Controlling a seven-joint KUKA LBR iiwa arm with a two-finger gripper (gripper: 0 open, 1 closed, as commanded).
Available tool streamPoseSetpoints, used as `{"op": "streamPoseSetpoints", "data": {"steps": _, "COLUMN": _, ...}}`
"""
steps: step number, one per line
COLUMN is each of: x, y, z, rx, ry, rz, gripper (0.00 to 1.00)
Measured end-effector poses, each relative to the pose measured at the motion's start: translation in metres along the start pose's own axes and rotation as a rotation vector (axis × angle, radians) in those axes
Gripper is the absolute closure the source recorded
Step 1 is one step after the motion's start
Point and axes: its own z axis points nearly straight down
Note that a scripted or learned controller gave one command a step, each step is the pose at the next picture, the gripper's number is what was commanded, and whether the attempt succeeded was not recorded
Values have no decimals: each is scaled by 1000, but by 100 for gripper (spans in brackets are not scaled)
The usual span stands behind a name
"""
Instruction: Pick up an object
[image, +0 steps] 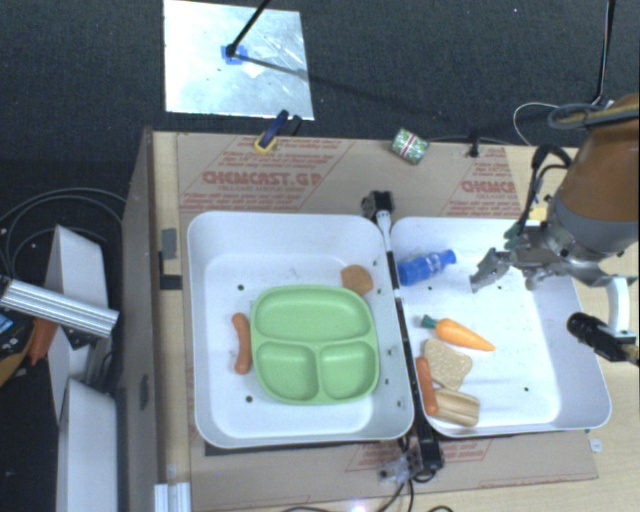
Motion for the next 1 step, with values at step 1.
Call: {"op": "streamPoseSetpoints", "data": {"steps": 1, "x": 13, "y": -20, "z": 59, "rx": 2, "ry": 0, "rz": 1, "gripper": 0}}
